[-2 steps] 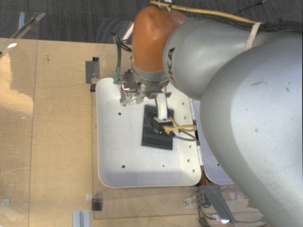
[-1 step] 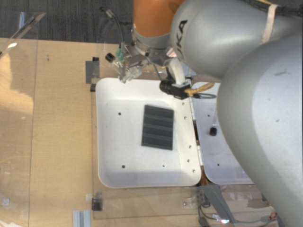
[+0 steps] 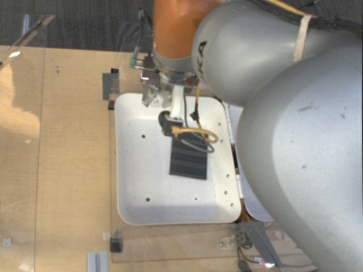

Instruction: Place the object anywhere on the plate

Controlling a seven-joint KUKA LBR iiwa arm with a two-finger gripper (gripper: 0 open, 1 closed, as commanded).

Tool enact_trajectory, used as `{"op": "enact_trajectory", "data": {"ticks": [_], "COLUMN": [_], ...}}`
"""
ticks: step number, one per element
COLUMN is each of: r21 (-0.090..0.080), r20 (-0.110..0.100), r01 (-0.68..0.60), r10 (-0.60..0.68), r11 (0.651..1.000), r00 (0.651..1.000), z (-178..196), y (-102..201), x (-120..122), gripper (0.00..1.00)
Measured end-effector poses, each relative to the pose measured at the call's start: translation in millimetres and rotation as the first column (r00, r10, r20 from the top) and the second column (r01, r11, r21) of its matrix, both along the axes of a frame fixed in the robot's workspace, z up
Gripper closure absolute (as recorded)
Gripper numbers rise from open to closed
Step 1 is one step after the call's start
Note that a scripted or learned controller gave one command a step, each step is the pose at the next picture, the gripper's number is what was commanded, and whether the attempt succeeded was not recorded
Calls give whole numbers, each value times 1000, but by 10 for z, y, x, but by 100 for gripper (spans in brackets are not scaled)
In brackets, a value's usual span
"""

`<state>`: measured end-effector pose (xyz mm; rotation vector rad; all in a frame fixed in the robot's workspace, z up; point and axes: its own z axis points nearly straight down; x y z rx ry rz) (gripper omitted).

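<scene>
A flat dark grey ribbed slab [image 3: 189, 161] lies in the left white bin [image 3: 136, 174], a little right of the bin's middle, tilted slightly. My gripper [image 3: 156, 99] hangs over the bin's far edge, up and to the left of the slab and apart from it. Nothing shows in its grasp. The arm's orange band [image 3: 173, 21] and grey body cover the view's upper right.
The right bin [image 3: 256, 209] shows as a thin sliver under the arm; the rest of it is hidden. A wooden bench [image 3: 57, 152] stretches to the left. Small dark brackets stand at the bin's far left corner [image 3: 110, 84] and near left corner [image 3: 115, 244].
</scene>
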<state>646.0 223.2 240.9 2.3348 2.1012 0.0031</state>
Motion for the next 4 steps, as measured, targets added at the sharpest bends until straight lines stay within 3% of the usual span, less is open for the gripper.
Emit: {"op": "enact_trajectory", "data": {"ticks": [1, 2, 3, 4], "r21": [-1, -2, 1, 1], "r20": [6, 3, 2, -2], "r01": [-384, -570, 56, 542], "r10": [384, 570, -56, -542], "r11": [924, 821, 998, 840], "r00": [923, 821, 998, 840], "z": [84, -6, 162, -268], "y": [124, -44, -29, 126], "x": [232, 234, 229, 223], "gripper": [100, 100, 100, 100]}}
